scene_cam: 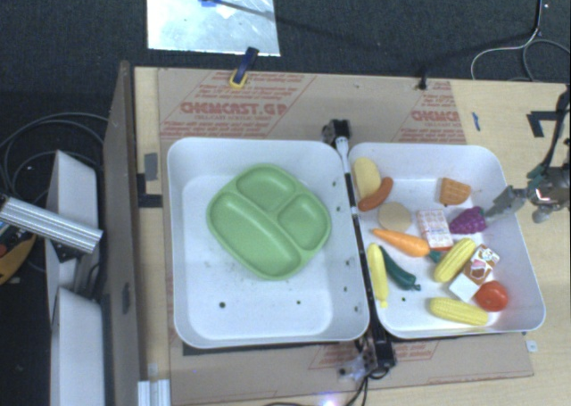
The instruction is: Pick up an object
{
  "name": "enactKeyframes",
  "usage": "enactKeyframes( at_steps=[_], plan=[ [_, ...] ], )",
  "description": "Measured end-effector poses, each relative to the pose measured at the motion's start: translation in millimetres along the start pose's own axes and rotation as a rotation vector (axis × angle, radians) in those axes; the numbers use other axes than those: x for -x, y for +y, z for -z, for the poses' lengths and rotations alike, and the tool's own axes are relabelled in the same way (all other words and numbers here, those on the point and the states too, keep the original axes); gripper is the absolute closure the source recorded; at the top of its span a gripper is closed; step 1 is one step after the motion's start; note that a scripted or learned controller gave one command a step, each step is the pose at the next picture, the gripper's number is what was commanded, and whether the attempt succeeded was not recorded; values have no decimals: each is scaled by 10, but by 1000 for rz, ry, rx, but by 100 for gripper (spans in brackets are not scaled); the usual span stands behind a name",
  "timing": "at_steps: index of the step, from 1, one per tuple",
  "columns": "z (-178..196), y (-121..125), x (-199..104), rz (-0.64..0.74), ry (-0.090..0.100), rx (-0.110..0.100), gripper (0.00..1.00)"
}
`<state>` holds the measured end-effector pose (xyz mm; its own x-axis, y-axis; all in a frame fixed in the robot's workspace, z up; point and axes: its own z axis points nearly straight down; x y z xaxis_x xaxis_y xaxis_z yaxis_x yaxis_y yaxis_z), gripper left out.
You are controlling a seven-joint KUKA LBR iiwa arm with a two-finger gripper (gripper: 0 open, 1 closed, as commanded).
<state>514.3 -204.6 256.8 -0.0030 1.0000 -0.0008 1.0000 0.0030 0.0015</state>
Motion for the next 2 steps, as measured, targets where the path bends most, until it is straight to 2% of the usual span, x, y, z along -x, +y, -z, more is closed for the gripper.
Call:
enactKeyframes(
  at_steps=[1,2],
  plan=[
    [-1499,-191,-334,-1,-9,22,0],
    [-1705,813,29,4,-5,11,0]
  ],
)
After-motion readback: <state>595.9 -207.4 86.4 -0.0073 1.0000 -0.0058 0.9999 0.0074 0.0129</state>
